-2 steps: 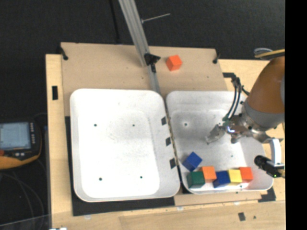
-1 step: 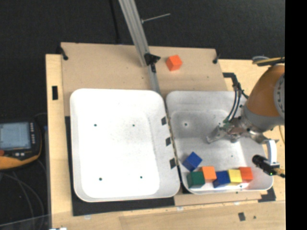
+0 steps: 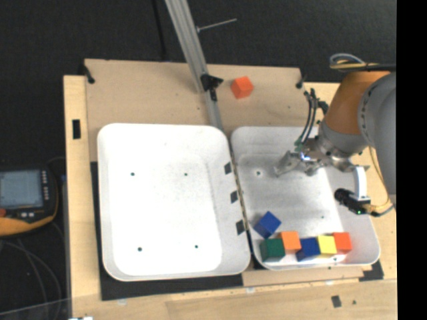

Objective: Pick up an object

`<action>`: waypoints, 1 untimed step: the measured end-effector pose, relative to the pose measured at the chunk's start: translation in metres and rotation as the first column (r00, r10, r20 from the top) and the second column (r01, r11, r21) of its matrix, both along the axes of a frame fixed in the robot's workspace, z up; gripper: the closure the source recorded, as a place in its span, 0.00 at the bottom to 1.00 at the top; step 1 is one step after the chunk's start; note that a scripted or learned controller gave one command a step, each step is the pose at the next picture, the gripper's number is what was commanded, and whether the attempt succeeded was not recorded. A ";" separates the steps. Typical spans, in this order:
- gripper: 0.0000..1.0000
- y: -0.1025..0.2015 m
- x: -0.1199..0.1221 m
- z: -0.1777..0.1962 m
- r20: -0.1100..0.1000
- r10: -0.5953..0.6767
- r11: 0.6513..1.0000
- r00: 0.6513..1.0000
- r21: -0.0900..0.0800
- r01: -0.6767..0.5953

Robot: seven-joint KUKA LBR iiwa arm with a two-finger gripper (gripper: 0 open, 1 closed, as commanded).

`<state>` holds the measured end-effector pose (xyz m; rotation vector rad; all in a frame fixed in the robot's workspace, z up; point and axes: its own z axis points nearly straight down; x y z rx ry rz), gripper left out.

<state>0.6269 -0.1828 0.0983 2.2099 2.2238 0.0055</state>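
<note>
Several small cubes lie in the right bin [image 3: 253,142], along its front edge: a green cube [image 3: 272,249], an orange cube [image 3: 291,241], a blue cube [image 3: 308,248], a yellow cube [image 3: 327,245] and a red-orange cube [image 3: 342,241]. Another blue cube [image 3: 268,223] sits tilted just behind the green one. My gripper [image 3: 296,165] hangs over the back half of the right bin, well behind the cubes. Its fingers are spread open with nothing between them.
The left bin [image 3: 107,179] stands beside the right one. A lone orange cube [image 3: 242,87] rests on the bench behind the bins. A slanted metal pole [image 3: 193,45] rises between the bins' back edges. A handheld device [image 3: 23,192] lies off the bench at far left.
</note>
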 end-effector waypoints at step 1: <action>0.00 -0.013 -0.049 0.000 -0.006 -0.008 1.000 1.000 -0.001 0.008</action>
